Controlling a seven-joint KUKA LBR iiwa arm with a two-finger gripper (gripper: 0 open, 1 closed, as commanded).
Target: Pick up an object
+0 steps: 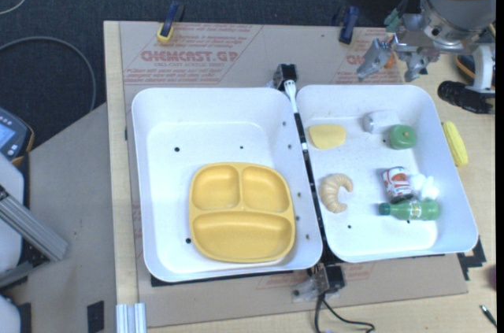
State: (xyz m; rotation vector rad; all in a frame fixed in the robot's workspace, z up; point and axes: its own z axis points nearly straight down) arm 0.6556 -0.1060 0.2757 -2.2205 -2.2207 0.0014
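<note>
Six small things lie in the right bin (453,197), none of them lifted. Taking the croissant (337,191) as landmark: it is a pale tan crescent, curled with its open side facing left, lying near the bin's left wall about midway down. Just above it sits a flat yellow piece (327,136), rounded like a chip or slice. To its right lies a small can (398,183) with a red and white label, on its side. Below and right of the can lies a green bottle (411,209), also on its side, with a white label and a dark cap end pointing left toward the croissant. Up and right of the croissant is a round green thing (402,136), and just left of that a small white piece (372,121), hard to make out against the bin.

Left of the croissant, across the divide, the left bin (157,127) holds a yellow tray (241,212) with three compartments.

Far above and right of the croissant, beyond the bin's back rim, the gripper (391,62) hangs over the cardboard (197,52) with its fingers spread apart and nothing between them. A yellow bar (456,142) lies on the bin's right rim.
</note>
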